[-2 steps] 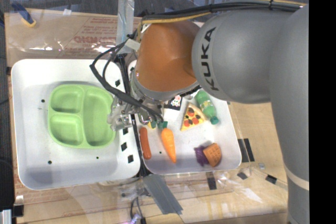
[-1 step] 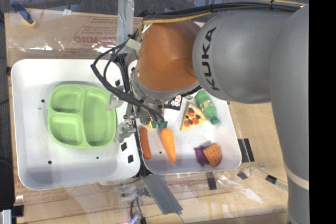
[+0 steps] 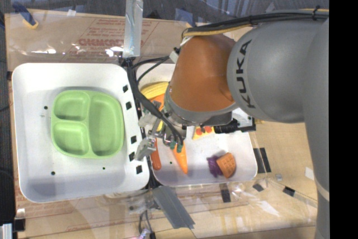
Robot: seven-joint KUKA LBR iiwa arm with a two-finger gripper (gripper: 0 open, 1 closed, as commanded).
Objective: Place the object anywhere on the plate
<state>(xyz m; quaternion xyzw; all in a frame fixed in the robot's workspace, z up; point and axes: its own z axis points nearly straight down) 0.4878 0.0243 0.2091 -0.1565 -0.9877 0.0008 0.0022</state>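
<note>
A light green divided plate (image 3: 88, 123) lies in the left white bin (image 3: 28, 176). My gripper (image 3: 158, 140) hangs low over the left part of the right bin (image 3: 246, 170), mostly hidden under the orange-banded wrist (image 3: 201, 81). Just below it lies an orange carrot (image 3: 180, 160) with a green top. A thinner orange piece (image 3: 156, 161) rests by the bin's left wall. Whether anything is held cannot be made out.
A yellow toy (image 3: 153, 89) sits at the far side of the right bin, partly under the arm. A purple and tan toy (image 3: 222, 164) lies toward the near right. The raised walls between the two bins (image 3: 137, 137) separate gripper and plate.
</note>
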